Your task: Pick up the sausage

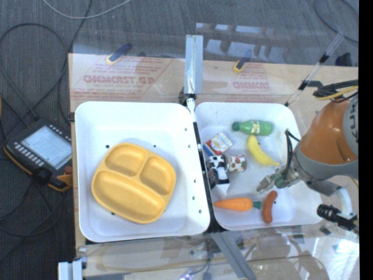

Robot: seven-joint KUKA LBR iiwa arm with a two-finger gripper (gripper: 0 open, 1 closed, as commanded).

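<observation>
1. Camera view: two white bins are seen side by side on the bench, the left bin (87, 156) and the right bin (288, 116).
2. A yellow divided tray (134, 182) is seen lying in the left bin.
3. The sausage (268, 206) is found near the front edge of the right bin, lying on the bin floor at a slight tilt, just right of the carrot (234, 204).
4. The gripper (271, 183) is seen low over the right bin, just above the upper end of the sausage; the arm (329, 142) enters from the right.
5. Whether the fingers are parted or closed cannot be told, and nothing is seen held between them.
6. A banana (259, 151) and a green bottle (253, 127) are seen farther back in the right bin.
7. A small carton (220, 142), a can (236, 163) and a black-and-white item (217, 169) are grouped near the bin's left wall.
</observation>
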